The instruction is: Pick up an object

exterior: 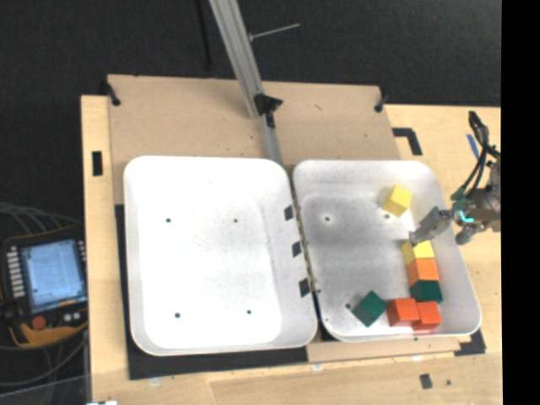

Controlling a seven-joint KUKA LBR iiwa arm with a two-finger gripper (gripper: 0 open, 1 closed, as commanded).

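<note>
Blocks point(423, 270), small, painted and seemingly wooden, lay clustered along the right bin's point(337, 184) right wall; one yellow cube point(397, 199) sat apart. They looked light, rigid and easiest gripped across flat sides. The gripper point(440, 221) hovered above them; whether it was spread could not be told.

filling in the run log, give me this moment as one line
phase: approach | gripper: over right bin, above yellow block | held: nothing seen | blocks: all in right bin | left bin: white
</note>
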